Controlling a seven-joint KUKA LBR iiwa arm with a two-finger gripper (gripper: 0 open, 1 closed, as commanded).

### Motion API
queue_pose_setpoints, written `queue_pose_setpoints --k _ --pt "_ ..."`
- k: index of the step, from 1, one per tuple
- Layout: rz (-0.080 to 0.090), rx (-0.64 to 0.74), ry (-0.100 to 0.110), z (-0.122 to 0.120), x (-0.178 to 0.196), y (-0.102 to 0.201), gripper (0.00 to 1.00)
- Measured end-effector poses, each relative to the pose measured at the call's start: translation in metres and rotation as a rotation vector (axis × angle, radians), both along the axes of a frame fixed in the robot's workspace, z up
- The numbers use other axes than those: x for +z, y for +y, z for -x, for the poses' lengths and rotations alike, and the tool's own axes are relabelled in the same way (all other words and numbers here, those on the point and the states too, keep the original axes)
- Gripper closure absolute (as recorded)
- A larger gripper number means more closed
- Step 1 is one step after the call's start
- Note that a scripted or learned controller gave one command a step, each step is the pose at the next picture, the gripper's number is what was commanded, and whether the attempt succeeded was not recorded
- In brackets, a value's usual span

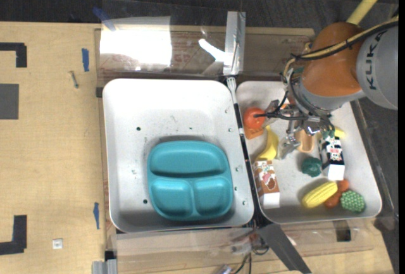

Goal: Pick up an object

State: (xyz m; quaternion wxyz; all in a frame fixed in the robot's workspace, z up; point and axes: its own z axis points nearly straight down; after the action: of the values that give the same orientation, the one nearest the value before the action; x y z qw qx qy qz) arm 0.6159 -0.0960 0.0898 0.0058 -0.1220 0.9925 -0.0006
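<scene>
Two white bins: left bin [120, 108] with one teal divided tray [188, 179], right bin [364, 159] with the toys. Counted there: one tomato [255, 119], one banana [271, 145], one small carton [267, 179], one dark green piece [311, 168], one corn cob [319, 193], one green knobbly fruit [353, 201], one black-and-white carton [333, 154]. Pincer [297, 140] low over the right bin; open or closed, cannot tell. Banana just left of pincer, dark green piece just below-right, tomato up-left, corn farther below.

Right bin [370, 168] crowded with toys, left bin [126, 114] open (teal tray [190, 179] aside)
</scene>
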Motion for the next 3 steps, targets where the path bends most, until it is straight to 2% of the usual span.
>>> queue_pose_setpoints --k 1,2,3 --pt "0.001 0.053 0.003 0.049 0.001 0.002 0.00" --pt "0.003 0.087 -0.002 0.063 0.000 -0.049 0.00" --pt "0.004 0.089 -0.017 0.059 0.014 -0.047 1.00"
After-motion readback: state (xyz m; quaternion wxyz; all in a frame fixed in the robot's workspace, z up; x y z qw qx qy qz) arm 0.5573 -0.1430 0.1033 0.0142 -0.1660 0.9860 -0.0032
